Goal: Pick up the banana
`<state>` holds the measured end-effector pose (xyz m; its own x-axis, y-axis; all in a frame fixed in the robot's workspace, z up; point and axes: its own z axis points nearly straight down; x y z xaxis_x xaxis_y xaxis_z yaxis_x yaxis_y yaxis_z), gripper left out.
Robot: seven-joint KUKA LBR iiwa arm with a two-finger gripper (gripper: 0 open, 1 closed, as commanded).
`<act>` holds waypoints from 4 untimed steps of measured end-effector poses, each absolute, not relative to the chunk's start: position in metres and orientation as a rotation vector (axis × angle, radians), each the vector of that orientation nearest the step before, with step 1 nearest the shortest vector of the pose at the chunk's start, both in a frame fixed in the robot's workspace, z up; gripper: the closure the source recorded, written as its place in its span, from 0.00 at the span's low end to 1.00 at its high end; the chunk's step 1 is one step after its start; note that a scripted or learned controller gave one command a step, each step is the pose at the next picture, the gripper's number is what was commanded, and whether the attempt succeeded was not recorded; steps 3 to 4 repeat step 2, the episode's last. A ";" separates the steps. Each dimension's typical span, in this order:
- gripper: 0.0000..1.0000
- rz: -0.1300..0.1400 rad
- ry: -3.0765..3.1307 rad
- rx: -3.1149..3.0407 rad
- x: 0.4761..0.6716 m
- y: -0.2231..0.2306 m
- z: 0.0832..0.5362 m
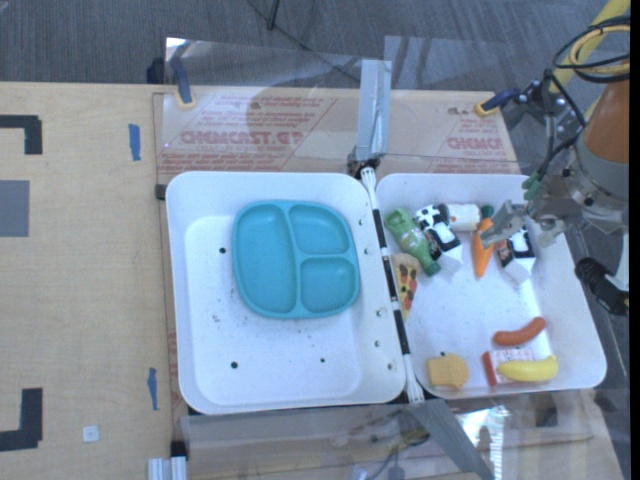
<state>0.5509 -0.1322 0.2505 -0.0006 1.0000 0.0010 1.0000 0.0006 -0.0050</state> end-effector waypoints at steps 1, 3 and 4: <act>0.00 -0.004 -2.224 -2.221 0.481 -0.131 0.090; 0.00 -0.010 -2.301 -2.159 0.562 -0.143 0.089; 0.00 -0.010 -2.301 -2.159 0.562 -0.143 0.089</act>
